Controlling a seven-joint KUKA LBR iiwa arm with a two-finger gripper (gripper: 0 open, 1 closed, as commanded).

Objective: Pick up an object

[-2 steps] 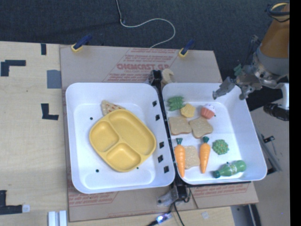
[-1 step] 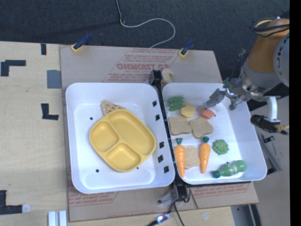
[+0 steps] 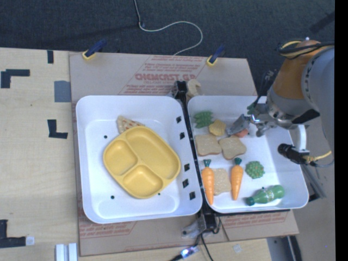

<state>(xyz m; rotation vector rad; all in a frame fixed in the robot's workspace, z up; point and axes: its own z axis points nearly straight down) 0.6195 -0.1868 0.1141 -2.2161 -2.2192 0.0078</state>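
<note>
Claw (image 3: 243, 125) first: it hangs low over the upper middle of the right bin (image 3: 283, 109), reaching in from the arm (image 3: 296, 86), and whether it is released or clenched cannot be told from this slant, nor is anything seen held in it. Just beside its tip, toward the divider, lies a small yellow piece (image 3: 217, 128), and something reddish (image 3: 244, 132) peeks out right under the tip, too hidden to name. Directly below the tip sit two bread slices (image 3: 208, 144), one touching the other; these lie flat, so I judge them poor targets for a pinch from above. A little farther off is the leafy green piece (image 3: 203, 118), then the broccoli (image 3: 254, 170). Farther still, toward the near rim, lie two carrots (image 3: 208, 184), with a cracker (image 3: 221, 181) between them, and the green bottle (image 3: 266, 195) lies on its side in the corner. To do the pick well, the claw should centre on one rounded item, most likely the yellow piece since it is closest, straddle it clear of the bread, descend fully, then lift straight. Well apart, in the left bin (image 3: 89, 145), the yellow tray (image 3: 141, 162) half covers a waffle (image 3: 126, 125).
</note>
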